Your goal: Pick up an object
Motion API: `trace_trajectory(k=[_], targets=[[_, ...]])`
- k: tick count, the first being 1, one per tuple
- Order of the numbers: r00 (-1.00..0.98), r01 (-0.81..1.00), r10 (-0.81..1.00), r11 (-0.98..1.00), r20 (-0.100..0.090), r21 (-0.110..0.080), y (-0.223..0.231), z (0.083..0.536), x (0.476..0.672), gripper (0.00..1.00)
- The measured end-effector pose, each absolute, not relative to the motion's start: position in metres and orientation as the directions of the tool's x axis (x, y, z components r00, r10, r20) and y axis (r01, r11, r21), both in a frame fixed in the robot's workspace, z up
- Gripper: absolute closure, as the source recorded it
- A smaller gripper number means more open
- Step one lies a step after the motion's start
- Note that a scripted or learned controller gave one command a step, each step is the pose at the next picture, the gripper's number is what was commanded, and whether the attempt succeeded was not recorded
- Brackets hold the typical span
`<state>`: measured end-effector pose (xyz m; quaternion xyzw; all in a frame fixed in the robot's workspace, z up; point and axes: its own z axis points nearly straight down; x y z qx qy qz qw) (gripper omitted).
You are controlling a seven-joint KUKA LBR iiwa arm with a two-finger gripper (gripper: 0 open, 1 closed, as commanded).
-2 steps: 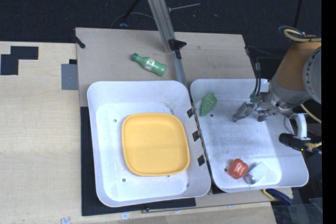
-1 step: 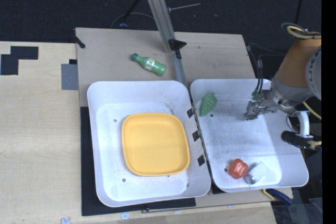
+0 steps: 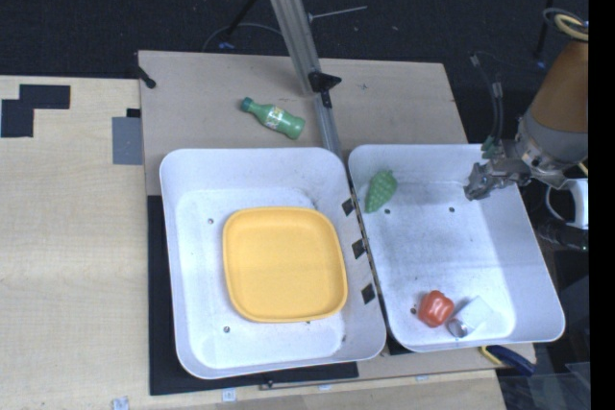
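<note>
**Mara:** Red and rounded, the pepper-like toy (image 3: 435,307) lies nearest the camera, at the front of the right bin (image 3: 538,302), with a small pale grey piece (image 3: 459,325) touching it on its right. If that is the pick, the neighbour may be the trouble: fingers coming down could catch both, or nudge the red one off against the bin's front wall.

**Jon:** And the end effector (image 3: 478,183) is well away from it, hanging over the back right part of that bin. Whether it is apart or together cannot be told; it is a small dark shape against the white. Nothing is seen in it.

**Mara:** The green leafy thing (image 3: 381,189) is closer to it, at the back left corner of the same bin, right beside the wall shared with the left bin (image 3: 183,197). That looks risky too. A finger might strike the rim, and the piece looks flat and bumpy, so it may slip.

**Jon:** The yellow plate (image 3: 284,263) in the left bin lies flat and wide, probably too broad for two fingers. The green bottle (image 3: 273,117) lies on its side on the counter (image 3: 404,91) behind the bins, and would likely roll.

**Mara:** So the red toy seems the fairest choice: compact, glossy, bright against the white floor.
</note>
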<state>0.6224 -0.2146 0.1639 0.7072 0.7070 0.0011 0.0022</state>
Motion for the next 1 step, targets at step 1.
trace_trajectory(k=[1], targets=[[0.0, 1.0, 1.0, 0.0, -0.001, 0.004, -0.2162, 0.2068, 0.6263, 1.0]])
